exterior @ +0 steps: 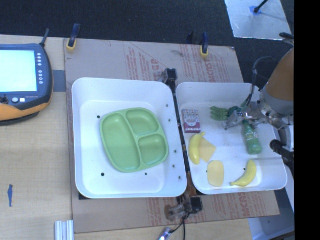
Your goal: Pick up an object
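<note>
Pincer (235, 120): open-or-closed state cannot be told; above right bin (200, 184), beside green bottle (251, 138).
Bottle axis: lengthwise up-down in view.

Two shallow white bins sit side by side: the left bin (80, 134) at centre frame and the right bin (227, 91) at centre right.

Left bin contents: one green divided plate (134, 139) with three compartments.

Right bin contents, six items in all:
- one small printed packet (191, 120), at the bin's upper left;
- one dark green leafy item (218, 113), near the top;
- one green bottle (251, 138), at right;
- one banana (246, 174), at lower right;
- two pale yellow pieces (199, 148) (215, 173), at lower left; their exact kind cannot be determined.

Outside the bins: one handheld control pendant (22, 81) with a screen, at the left edge of the frame, and two yellow-and-blue clamps (73, 38) (204, 45) on the board's upper edge.
</note>
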`<state>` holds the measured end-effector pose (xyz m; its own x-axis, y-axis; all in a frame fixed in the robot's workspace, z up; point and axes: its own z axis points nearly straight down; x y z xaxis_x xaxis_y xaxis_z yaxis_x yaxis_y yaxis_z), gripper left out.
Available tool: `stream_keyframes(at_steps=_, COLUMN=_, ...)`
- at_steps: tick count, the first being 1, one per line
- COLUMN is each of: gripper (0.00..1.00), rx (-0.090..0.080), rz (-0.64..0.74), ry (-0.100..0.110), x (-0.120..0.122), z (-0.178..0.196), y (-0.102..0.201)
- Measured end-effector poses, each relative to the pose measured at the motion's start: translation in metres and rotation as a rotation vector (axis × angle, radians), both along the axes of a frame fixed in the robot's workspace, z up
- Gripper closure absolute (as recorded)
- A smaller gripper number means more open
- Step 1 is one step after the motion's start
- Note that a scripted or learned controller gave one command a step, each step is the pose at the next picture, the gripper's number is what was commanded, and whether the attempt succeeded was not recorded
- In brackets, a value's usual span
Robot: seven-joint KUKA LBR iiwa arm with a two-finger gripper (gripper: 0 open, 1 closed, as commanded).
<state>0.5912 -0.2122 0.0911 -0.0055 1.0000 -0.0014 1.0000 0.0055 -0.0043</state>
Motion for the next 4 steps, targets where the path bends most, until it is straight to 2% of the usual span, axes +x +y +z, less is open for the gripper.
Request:
stream_keyframes(at_steps=1, gripper=0.00, rx=0.001, rz=-0.002, ry=-0.004, x=0.065, z=0.037, y=0.000)
stream_keyframes(at_steps=2, gripper=0.00, rx=0.001, rz=0.000, ry=0.001, x=0.004, z=0.010, y=0.001)
stream_keyframes(at_steps=3, gripper=0.00, rx=0.001, rz=-0.002, ry=-0.003, x=0.064, z=0.042, y=0.006)
stream_keyframes(at_steps=4, gripper=0.00, rx=0.001, rz=-0.001, ry=0.001, x=-0.036, z=0.000, y=0.000)
